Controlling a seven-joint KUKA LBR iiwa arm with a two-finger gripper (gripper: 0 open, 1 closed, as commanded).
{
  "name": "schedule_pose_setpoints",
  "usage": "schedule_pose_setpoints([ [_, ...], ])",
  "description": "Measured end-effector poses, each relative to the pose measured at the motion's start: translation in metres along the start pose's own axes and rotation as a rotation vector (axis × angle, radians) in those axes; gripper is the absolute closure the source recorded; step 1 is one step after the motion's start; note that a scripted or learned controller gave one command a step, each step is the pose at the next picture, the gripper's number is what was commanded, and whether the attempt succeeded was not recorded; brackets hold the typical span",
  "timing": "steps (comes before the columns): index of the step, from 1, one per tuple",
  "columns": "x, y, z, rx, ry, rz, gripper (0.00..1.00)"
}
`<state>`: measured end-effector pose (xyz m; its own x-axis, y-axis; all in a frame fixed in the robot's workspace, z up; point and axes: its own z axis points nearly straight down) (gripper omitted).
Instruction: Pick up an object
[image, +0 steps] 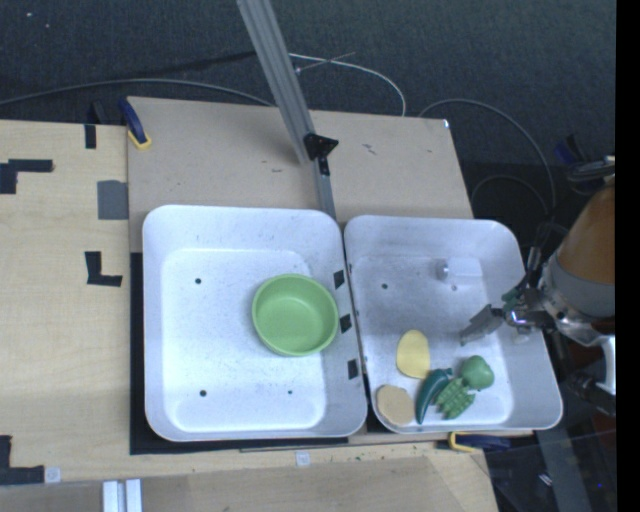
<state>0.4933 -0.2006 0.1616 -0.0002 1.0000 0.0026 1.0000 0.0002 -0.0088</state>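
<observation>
Right bin (400, 240) — pincer (487, 322) indistinct

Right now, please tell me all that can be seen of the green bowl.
The green bowl is round, pale lime green, smooth and matte, as plastic looks. It stands upright, mouth up, with nothing inside. It rests on the floor of the left white bin, toward that bin's right side, near the wall shared with the other bin. Nothing else touches it.

Green bowl (294, 315) (upright) in left bin (170, 300); toys (440, 385) right.
</observation>
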Motion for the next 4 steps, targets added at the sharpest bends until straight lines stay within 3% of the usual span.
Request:
schedule_pose_setpoints([
  [1, 0.002, 0.002, 0.044, -0.002, -0.001, -0.001, 0.00],
  [2, 0.002, 0.003, 0.032, -0.005, -0.001, -0.002, 1.00],
  [3, 0.002, 0.008, -0.030, -0.013, -0.005, -0.002, 1.00],
  [4, 0.003, 0.008, -0.041, -0.009, -0.003, -0.002, 1.00],
])
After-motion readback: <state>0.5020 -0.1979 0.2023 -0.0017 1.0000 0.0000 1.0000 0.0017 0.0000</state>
